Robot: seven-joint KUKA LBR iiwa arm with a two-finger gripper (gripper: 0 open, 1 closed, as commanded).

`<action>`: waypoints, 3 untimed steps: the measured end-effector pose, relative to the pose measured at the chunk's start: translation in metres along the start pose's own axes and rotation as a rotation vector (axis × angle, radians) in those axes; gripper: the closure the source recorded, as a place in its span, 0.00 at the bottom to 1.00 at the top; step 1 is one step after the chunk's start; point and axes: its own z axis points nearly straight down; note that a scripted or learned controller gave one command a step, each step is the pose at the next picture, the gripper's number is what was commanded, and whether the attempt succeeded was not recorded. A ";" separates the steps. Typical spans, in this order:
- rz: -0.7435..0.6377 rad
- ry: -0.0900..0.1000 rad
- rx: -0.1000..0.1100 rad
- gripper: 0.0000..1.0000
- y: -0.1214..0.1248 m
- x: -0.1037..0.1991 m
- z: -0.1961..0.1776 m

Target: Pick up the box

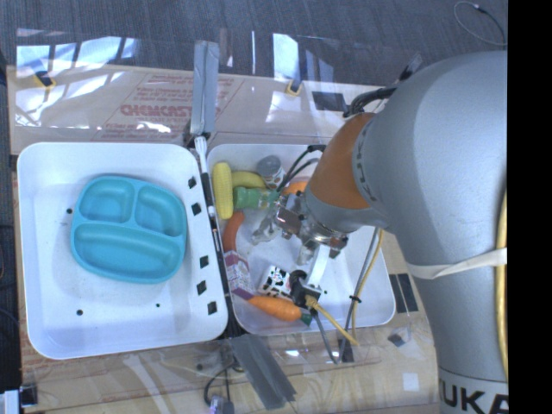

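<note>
While hand (304, 247) hovers in right bin (379, 304), grip state unclear, box (274, 279) lies at its 7 o'clock, unlifted; pick remains.

One fixed camera, mounted above the worktop (103, 115), looks down obliquely on both bins; the arm (448, 188) enters from the right.

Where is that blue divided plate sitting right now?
The blue divided plate lies in the left white bin, near its middle, across the divider from the right bin crowded with toy food, where the arm reaches in.
</note>
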 end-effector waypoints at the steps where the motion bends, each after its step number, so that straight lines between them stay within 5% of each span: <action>1: 0.058 0.000 -0.001 0.00 0.049 0.038 -0.001; 2: 0.057 0.000 -0.001 0.00 0.049 0.038 -0.001; 3: 0.194 0.000 -0.002 0.00 -0.042 -0.034 -0.100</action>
